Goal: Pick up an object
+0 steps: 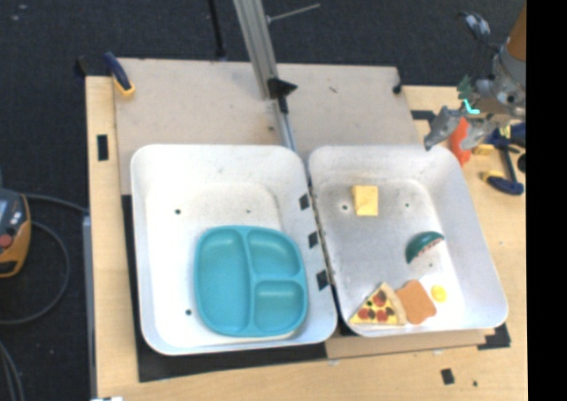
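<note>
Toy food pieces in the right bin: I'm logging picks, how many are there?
5: cheese block up top, teal-capped piece mid-right, pizza slice, orange piece and small yellow piece along the near edge.

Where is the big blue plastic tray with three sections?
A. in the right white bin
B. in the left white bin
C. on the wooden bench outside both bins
B: the big blue plastic tray with three sections lies flat in the left white bin, toward its near right corner.
</note>
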